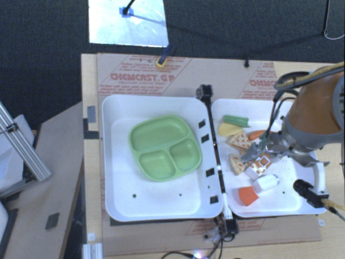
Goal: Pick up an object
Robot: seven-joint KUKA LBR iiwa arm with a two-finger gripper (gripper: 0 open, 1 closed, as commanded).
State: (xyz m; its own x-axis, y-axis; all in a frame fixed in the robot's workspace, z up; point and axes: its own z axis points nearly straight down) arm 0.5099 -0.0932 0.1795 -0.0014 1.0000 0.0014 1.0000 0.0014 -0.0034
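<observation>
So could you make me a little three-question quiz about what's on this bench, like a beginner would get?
1. True or false: the green divided plate lies in the left bin.
2. Which bin is the gripper over? A) left B) right
3. Fill in: the block nearest the right bin's front edge, beside the white block, is ___ in colour.

Key: 1 true; 2 B; 3 orange, meaning the orange block.
</observation>
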